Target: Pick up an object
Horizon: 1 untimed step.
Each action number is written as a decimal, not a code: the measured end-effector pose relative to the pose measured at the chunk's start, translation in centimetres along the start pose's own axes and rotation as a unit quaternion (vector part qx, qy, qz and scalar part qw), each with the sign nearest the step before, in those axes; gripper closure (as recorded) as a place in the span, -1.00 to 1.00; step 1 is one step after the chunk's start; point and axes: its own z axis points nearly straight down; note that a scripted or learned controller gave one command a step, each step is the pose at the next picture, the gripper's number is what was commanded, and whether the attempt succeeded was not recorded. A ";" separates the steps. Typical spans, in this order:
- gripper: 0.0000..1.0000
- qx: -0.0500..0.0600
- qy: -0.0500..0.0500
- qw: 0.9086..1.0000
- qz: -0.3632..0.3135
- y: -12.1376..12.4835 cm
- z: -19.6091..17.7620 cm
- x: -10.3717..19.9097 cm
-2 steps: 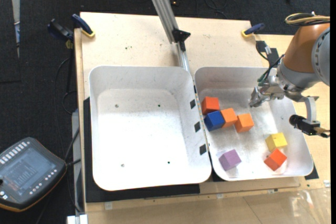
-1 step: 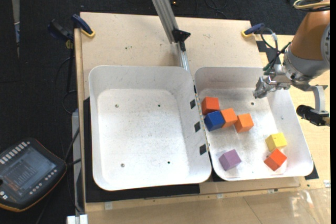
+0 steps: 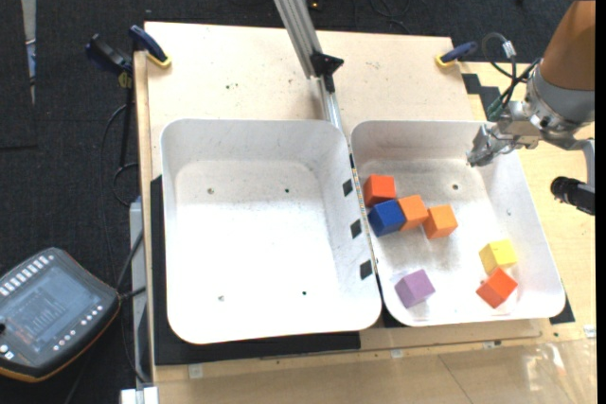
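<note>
The gripper hovers over the right bin's far right corner; whether it grips anything cannot be told. Coloured cubes lie nearer, the blue cube among them.

Two white bins sit on a beige desk, the right bin holding orange cubes, a blue cube, a yellow cube, a purple cube and a red-orange cube.
</note>
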 end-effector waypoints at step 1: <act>1.00 -0.001 -0.001 1.000 0.000 0.2 -5.4 0.0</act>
